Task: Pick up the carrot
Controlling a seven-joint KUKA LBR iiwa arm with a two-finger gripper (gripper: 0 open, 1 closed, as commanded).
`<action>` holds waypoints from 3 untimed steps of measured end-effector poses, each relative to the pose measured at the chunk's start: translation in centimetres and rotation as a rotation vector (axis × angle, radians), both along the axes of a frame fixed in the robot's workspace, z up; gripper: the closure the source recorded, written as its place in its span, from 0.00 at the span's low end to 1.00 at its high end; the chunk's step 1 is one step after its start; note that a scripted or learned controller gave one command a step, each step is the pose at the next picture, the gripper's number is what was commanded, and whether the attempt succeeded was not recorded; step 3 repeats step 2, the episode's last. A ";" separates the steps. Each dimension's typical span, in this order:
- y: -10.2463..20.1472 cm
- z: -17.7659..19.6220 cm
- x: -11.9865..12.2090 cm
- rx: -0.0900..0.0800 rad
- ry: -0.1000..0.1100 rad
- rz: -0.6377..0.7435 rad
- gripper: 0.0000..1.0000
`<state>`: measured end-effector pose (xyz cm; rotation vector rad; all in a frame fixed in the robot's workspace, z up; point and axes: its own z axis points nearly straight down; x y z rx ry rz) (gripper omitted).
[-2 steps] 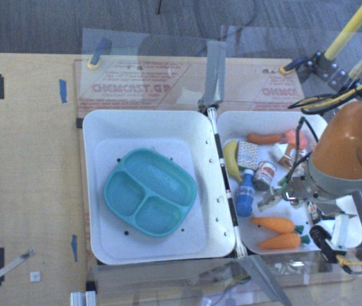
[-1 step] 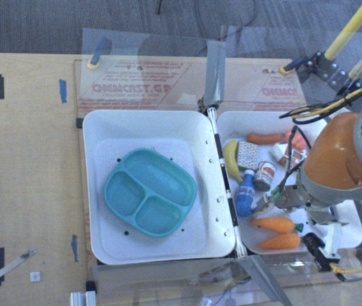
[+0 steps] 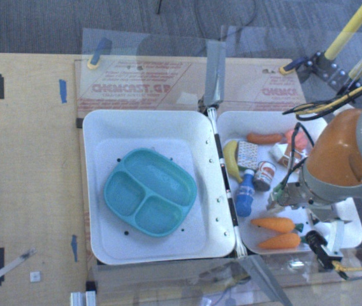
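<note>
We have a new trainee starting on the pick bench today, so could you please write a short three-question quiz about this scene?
1. True or false: the teal divided plate lies in the same bin as the carrots.
2. Which lies nearest the blue bottle? A) the banana B) the teal divided plate C) the strip of blue tape on the bench
3. Fill in: two carrots, and, lie side by side near the ____ edge of the right bin.

Key
1. False: the plate is in the left bin, the carrots in the right bin.
2. A
3. Bottom
</note>
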<state>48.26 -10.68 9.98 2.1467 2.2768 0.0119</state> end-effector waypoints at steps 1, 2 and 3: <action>0.0 0.0 0.0 0.000 0.000 0.000 0.00; -5.7 -1.1 0.0 0.009 0.005 -0.047 0.00; -5.7 -1.1 0.0 0.009 0.005 -0.047 0.00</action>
